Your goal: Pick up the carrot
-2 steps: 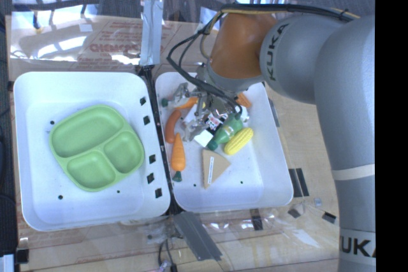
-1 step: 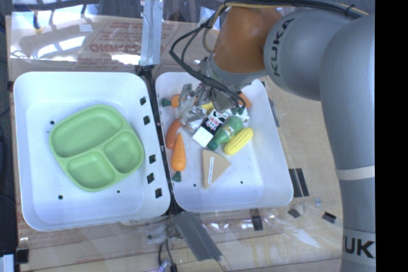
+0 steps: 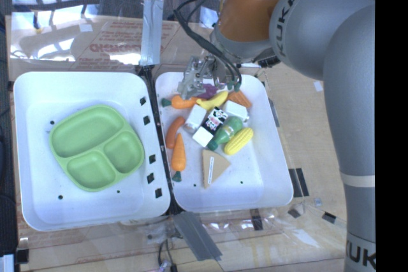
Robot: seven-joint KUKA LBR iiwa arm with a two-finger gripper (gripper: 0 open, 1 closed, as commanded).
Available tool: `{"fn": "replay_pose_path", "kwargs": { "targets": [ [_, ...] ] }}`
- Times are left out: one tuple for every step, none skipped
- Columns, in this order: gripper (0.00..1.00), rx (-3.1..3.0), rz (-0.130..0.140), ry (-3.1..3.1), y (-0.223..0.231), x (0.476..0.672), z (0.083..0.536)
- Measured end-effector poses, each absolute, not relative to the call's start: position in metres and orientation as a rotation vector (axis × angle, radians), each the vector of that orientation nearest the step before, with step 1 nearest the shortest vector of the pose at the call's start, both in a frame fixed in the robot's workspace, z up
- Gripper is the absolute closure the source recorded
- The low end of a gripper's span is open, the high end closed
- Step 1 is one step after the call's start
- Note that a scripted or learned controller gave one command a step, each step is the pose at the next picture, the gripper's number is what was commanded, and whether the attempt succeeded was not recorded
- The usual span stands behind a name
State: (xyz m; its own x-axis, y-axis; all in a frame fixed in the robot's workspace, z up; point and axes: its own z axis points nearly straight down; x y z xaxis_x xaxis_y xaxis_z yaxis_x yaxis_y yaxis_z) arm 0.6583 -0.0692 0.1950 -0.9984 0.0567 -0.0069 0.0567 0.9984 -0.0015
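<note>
Where the arm reaches in: the big grey arm with an orange band comes from the right, over the right bin.
Bench: brown top with two shallow white bins, left bin and right bin, side by side.
Left bin: a green plastic plate with three parts.
Carrot: the orange toy carrot with a green end lies near the right bin's left wall.
Nearby: a yellow toy corn cob, a tan cheese wedge, a yellow banana.
Gripper: the metal two-finger gripper hangs at the bin's back edge; whether its fingers are apart, I cannot tell.
</note>
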Motion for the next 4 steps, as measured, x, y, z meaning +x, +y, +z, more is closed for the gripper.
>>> {"fn": "replay_pose_path", "kwargs": {
  "targets": [
    [1.0,-0.063,0.001,3.14,-0.023,0.648,0.208],
    [1.0,0.211,0.0,3.131,0.002,0.657,0.199],
    [1.0,0.457,0.002,3.104,0.058,0.635,0.232],
    [1.0,0.508,0.003,3.097,0.15,0.613,0.247]
  ]
}}
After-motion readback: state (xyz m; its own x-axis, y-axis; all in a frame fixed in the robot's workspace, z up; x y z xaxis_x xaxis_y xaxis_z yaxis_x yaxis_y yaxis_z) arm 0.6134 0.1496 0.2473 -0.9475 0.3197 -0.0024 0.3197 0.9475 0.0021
